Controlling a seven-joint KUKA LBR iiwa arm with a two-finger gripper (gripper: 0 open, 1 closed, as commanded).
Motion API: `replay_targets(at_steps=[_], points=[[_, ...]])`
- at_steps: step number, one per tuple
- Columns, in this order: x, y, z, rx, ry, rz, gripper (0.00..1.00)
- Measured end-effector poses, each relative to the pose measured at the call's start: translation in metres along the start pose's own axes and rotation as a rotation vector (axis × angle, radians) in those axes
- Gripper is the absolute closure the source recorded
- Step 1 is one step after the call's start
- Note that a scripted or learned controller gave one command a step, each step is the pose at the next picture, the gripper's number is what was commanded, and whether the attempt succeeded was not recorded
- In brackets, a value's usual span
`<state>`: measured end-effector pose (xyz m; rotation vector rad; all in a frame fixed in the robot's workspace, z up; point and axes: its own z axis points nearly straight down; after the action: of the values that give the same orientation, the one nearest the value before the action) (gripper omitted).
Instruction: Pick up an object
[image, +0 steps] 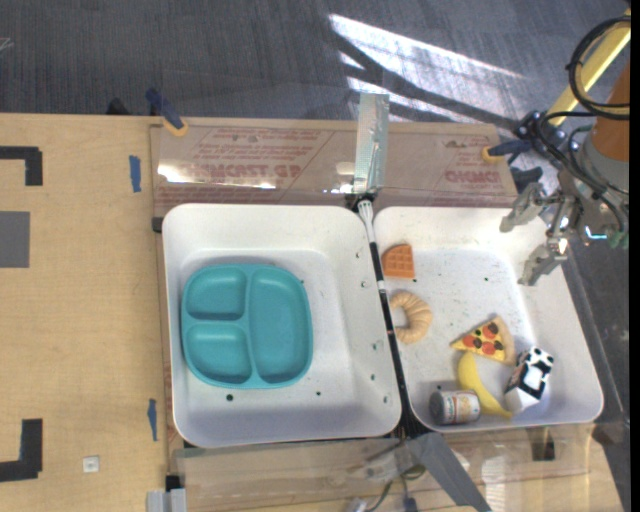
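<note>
Open and empty, our gripper (535, 238) hangs over the right bin's (580, 345) top right corner, well apart from the banana (474, 381), can (455, 406) and pizza (485, 339).

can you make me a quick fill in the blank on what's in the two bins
1. The teal divided plate lies in the ____ bin.
2. The banana lies in the ____ bin.
3. The can lies on its ____.
4. The pincer is above the right bin's ____ corner.

Missing words: left; right; side; far right
</note>
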<state>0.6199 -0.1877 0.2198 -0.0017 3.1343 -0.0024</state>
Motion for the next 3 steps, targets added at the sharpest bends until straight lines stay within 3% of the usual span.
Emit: replay_targets(at_steps=[1,2,3], points=[[-0.017,0.041,0.120,0.000,-0.004,0.483,0.00],[0.045,0.042,0.130,0.000,-0.003,0.117,0.00],[0.040,0.042,0.116,0.002,-0.017,0.115,1.00]])
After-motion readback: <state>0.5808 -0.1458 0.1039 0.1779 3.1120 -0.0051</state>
